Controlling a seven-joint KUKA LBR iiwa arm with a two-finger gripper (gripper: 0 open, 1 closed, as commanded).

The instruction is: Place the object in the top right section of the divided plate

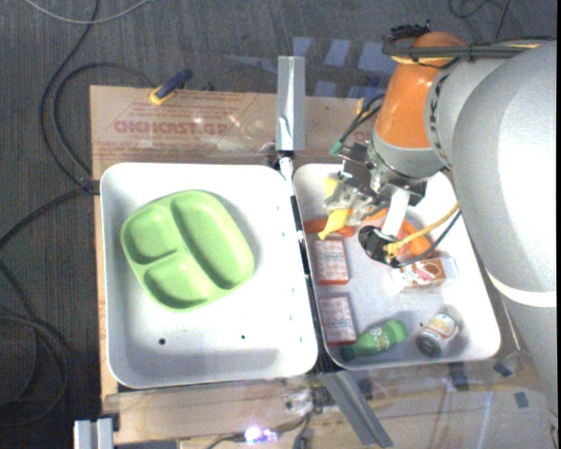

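Even overhead light, perhaps slightly soft.

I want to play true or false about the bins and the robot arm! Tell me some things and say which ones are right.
1. The green divided plate lies in the left bin. True.
2. A green bottle lies in the right bin. True.
3. The plate already has food in its sections. False: all its sections look bare.
4. The tool hangs over the left bin. False: it is over the right bin, near the yellow object.
5. A small can lies beside the green bottle. True.
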